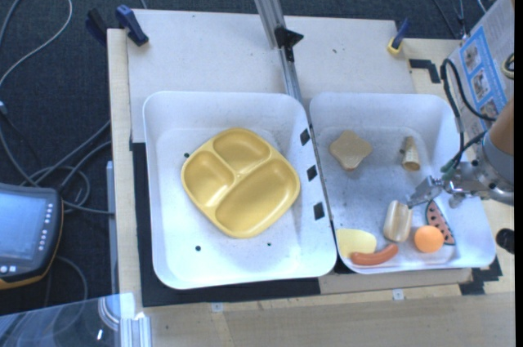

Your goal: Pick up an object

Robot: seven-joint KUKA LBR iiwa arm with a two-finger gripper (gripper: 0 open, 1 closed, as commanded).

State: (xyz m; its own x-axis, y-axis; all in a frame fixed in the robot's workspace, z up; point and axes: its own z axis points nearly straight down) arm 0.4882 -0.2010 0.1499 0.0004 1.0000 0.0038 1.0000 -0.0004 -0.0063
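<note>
Right bin [384,104] | my gripper [426,192] hovers above the watermelon slice [435,219], fingers apart, empty | nothing lifted; whole pick remains

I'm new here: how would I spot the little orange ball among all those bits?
Start at the right-hand white bin and go to its near right corner. The orange ball sits there between a tan block and a watermelon slice, just past the red sausage. It is the one round, plain orange piece.
</note>
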